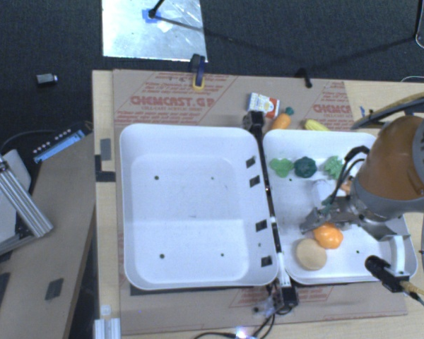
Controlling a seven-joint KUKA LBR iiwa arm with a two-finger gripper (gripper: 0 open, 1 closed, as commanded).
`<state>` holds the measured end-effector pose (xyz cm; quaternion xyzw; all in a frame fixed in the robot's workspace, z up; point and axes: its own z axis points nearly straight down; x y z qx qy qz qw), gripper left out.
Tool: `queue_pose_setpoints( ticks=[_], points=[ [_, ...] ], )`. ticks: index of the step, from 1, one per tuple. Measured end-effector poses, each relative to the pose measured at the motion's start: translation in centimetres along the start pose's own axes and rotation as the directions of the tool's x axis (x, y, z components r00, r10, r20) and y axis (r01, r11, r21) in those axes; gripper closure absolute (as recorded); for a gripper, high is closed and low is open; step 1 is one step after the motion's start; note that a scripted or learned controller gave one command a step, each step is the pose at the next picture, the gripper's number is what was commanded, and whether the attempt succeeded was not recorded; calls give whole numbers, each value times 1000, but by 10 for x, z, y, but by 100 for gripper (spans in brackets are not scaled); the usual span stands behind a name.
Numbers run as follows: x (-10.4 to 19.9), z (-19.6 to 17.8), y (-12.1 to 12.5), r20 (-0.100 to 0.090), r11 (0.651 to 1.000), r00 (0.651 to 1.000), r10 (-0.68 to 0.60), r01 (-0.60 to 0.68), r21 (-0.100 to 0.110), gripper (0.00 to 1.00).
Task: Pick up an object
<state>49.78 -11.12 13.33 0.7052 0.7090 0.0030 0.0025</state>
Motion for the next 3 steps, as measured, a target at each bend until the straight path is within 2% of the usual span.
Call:
queue_pose_setpoints(
  ticks=[1,2,3],
  points=[
    [-29,44,-10,1,1000,1000,2,-2,5,0],
    [-32,40,-11,0,1000,1000,3,-3,6,100],
    [52,-49,20,2,1000,1000,8,-8,8,100]
  ],
)
